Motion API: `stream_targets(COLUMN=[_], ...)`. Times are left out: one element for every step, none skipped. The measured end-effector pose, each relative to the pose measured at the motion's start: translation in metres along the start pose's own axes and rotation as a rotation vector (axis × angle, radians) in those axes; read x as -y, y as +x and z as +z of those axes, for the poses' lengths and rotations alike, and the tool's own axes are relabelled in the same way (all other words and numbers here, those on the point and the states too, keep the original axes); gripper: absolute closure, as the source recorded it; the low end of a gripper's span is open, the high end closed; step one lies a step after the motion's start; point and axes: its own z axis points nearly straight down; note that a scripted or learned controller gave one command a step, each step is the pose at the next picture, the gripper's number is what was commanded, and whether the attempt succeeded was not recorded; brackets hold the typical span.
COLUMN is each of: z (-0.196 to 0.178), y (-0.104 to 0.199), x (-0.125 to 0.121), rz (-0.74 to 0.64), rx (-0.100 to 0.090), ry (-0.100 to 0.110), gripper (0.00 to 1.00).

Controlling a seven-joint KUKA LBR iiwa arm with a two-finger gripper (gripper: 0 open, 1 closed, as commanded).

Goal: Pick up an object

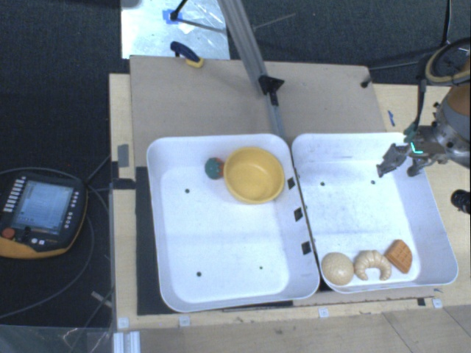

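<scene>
Hovering at the right bin's [346, 149] upper right edge, the gripper [401, 162] stood spread apart, grasping nothing. The bun [338, 268], croissant [373, 264] and biscuit [399, 255] lay well below it, along the lower wall.

Two bins side by side on table [324, 94]. Landmark: bowl [254, 174], in left bin [221, 271] at its far right corner. Ball [213, 168] touching bowl's left side. Right bin [353, 197] right of bowl. Bun [338, 268], croissant [374, 264], waffle [399, 255] in row, right of bowl and nearer camera, along right bin's near wall. Claw [401, 162] far right of bowl, over right bin's far right edge.
</scene>
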Motion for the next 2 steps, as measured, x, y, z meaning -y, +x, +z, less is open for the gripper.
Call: stream_targets(z=[0.000, 0.062], y=[0.000, 0.001], x=[0.000, 0.001], rz=[0.000, 0.000], rx=[0.000, -0.001], ry=[0.000, 0.005], gripper=[0.00, 0.00])
